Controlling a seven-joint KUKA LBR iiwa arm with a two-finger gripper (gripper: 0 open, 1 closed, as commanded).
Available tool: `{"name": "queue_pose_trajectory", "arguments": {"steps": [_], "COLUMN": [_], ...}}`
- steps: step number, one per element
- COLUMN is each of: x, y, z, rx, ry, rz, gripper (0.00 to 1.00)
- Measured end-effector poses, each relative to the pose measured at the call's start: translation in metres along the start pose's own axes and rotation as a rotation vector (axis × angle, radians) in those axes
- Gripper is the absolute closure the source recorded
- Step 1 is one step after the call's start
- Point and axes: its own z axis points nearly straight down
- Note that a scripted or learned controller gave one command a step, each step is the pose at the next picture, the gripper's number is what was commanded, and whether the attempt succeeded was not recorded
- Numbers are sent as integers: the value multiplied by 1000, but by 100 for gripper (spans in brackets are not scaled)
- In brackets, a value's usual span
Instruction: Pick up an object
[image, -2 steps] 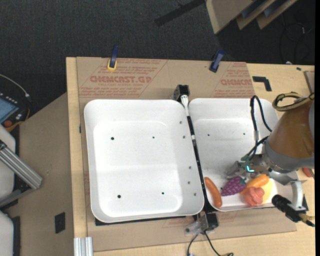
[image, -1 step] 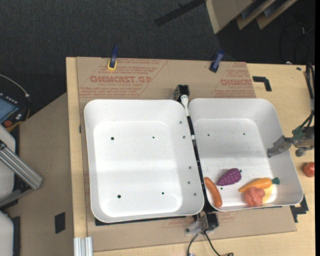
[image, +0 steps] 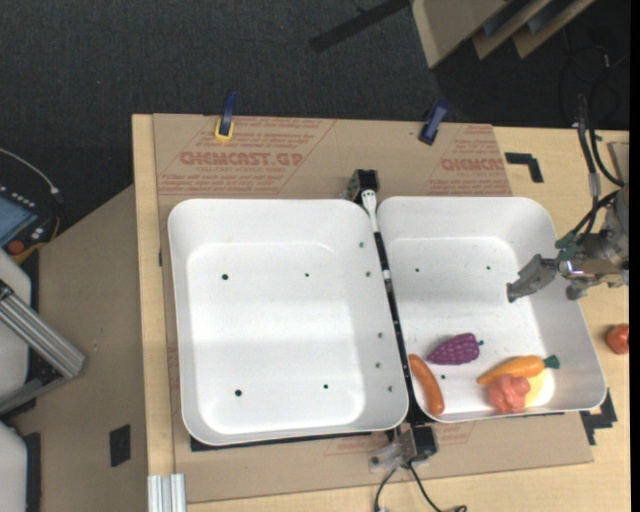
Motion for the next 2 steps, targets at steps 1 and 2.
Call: {"name": "queue_pose_trajectory", "arguments": {"steps": [1,2], "x": [36,-29], "y": [-13,-13], "z": [189,183], "rx": [7,4], "ry": [3,-2], "rz": [5,9], "gripper": [0,0]}}
